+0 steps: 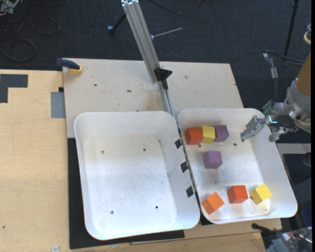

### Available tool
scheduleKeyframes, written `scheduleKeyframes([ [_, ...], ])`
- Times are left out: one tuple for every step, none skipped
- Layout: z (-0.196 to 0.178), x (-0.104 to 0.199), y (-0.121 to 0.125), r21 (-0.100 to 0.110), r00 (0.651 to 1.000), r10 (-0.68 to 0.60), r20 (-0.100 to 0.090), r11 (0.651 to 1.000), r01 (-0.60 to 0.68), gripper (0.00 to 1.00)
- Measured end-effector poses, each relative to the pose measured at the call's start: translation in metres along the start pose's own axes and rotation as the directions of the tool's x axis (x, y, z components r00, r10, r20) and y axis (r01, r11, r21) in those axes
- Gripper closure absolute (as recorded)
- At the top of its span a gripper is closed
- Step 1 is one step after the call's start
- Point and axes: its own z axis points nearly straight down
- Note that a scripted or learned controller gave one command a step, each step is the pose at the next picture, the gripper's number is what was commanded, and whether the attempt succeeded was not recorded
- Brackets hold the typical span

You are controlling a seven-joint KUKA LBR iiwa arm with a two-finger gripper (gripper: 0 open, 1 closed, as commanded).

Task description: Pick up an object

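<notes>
hand (258, 126) | over right bin (283, 167) rim | fingers blurred, arm cropped

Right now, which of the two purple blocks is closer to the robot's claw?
The purple block at the right end of the row of three, beside the yellow one, lies closest to the gripper. The other purple block sits alone mid-bin.

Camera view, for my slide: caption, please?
Arm's tool poised above right bin holding seven coloured blocks.
</notes>
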Motion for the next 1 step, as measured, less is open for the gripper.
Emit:
scheduleKeyframes([
  [-0.0021,-0.0008,0.0004,-0.004,1.000,0.002,0.001,1.000,-0.002,0.00],
])
